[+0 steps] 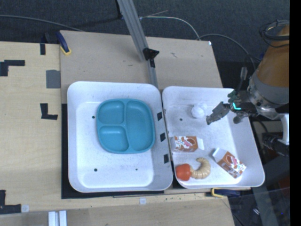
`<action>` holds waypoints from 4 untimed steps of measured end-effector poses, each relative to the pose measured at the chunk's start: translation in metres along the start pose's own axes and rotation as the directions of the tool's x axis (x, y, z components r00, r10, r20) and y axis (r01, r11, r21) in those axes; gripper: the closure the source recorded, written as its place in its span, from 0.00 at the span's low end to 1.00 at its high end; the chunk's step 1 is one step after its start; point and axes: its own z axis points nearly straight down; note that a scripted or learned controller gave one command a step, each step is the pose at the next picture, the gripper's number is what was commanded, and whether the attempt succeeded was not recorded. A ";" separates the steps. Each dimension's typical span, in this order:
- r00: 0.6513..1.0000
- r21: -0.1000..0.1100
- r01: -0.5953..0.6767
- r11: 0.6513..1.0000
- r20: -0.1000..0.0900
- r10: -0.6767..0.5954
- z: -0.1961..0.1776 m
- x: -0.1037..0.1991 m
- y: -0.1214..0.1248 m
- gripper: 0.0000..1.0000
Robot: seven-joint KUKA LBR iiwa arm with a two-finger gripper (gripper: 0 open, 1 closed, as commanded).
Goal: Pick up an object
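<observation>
While the arm reaches in from the right, here is how it stands:
Progress: nothing lifted; the whole pick is left.
Gripper (225, 113): fingers spread apart, nothing between them, over the right bin (244, 147).
Nearest object: white ball (198, 111), just beside the fingertip.
Right bin count: one ball, two small cartons (186, 143) (230, 163), one croissant (202, 169), one tomato (184, 172).
Left bin (80, 140): one blue divided plate (125, 125).
</observation>
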 end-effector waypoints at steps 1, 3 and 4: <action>1.000 0.006 -0.002 1.000 0.000 0.002 0.053 -0.009 0.004 0.00; 1.000 0.008 -0.001 1.000 -0.001 0.001 0.155 0.004 0.004 0.00; 1.000 0.004 0.000 1.000 -0.001 0.000 0.142 0.004 0.005 1.00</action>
